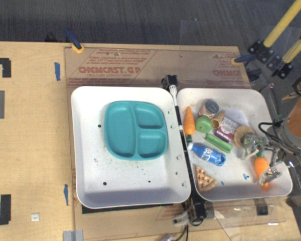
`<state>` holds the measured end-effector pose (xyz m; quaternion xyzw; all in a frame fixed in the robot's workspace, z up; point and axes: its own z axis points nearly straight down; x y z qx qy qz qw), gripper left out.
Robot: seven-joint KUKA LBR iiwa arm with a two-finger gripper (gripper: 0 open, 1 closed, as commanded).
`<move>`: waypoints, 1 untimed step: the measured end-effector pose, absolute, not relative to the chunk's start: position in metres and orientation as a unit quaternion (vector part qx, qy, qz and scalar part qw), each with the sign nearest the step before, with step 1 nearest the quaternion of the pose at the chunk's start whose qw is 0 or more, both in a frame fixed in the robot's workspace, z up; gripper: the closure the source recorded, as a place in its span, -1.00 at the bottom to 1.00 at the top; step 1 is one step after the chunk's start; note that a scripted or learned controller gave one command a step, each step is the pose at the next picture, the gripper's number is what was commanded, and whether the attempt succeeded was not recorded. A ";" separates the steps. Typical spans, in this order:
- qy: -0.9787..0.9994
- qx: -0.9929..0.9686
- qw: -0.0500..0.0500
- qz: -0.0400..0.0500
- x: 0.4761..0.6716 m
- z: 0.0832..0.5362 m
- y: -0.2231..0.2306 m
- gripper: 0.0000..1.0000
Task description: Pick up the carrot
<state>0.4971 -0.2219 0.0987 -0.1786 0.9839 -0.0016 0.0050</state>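
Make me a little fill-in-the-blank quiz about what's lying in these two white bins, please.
1. The teal divided plate lies in the ____ bin.
2. The carrot next to the divider between the bins is coloured ____.
3. The pizza slice lies in the right bin, toward the ____ edge of the picture.
4. The bottle lying above the pizza slice is coloured ____.

Answers: left; orange; bottom; blue
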 end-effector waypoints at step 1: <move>0.922 -0.388 0.007 0.001 0.498 0.090 -0.217 -1.00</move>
